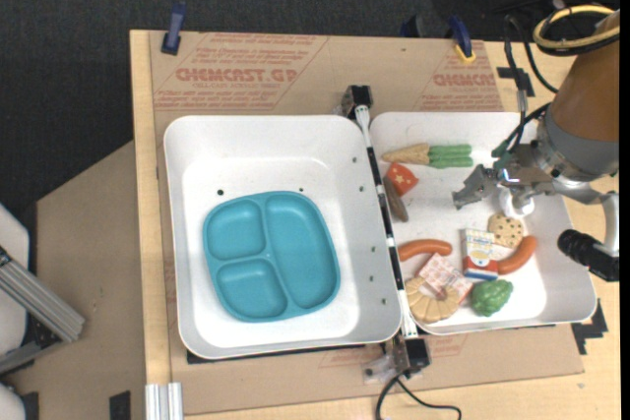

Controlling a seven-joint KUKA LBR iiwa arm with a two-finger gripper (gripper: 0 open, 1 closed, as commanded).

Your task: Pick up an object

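My gripper (489,184) hangs over the right bin (433,125), toward its far right, and whether it is open or closed I cannot tell; nothing is seen in it. My arm (589,108) reaches in from the right edge, its orange band above the grey wrist.

Toy food lies spread over the right bin. A carrot (431,154) with a green top lies at the far side, a red piece (401,179) just near of it by the divider. Near my gripper sit a cracker (507,230) and a small carton (480,249); a sausage (518,254) lies to their right, another sausage (425,249) to their left. At the near edge rest a green vegetable (491,295) and a round flat piece (435,298).

The left bin (256,148) holds a blue tray (271,254) with three compartments. Both bins sit on a board-covered table (236,69).
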